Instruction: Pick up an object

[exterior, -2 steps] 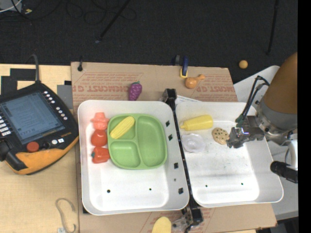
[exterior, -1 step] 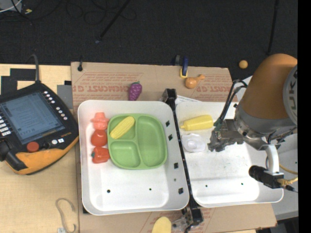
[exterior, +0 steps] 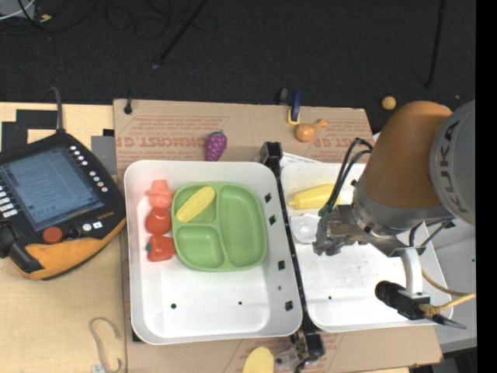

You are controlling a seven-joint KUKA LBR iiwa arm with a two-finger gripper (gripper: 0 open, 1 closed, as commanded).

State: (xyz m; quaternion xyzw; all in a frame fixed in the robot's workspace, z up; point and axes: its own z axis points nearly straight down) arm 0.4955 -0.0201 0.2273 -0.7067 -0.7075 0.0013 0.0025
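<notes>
Floor [exterior: 233,37]: dark carpet, at 12 o'clock, crossed by thin cables.
Bench [exterior: 46,317]: pale wood, showing at 9 and 7 o'clock.
Cardboard [exterior: 171,130]: brown sheet with red print, flat on bench, under both bins.
Pendant [exterior: 54,200]: grey screen, orange base, at 9 o'clock.
Light: even, soft shadows.

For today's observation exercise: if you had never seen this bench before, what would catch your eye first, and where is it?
First, the big grey arm with its orange band, reaching in from the right over the right bin. Next, the bright green divided plate in the left bin, with a yellow corn cob in its upper-left compartment and red toy pieces lined up just left of it.
</notes>
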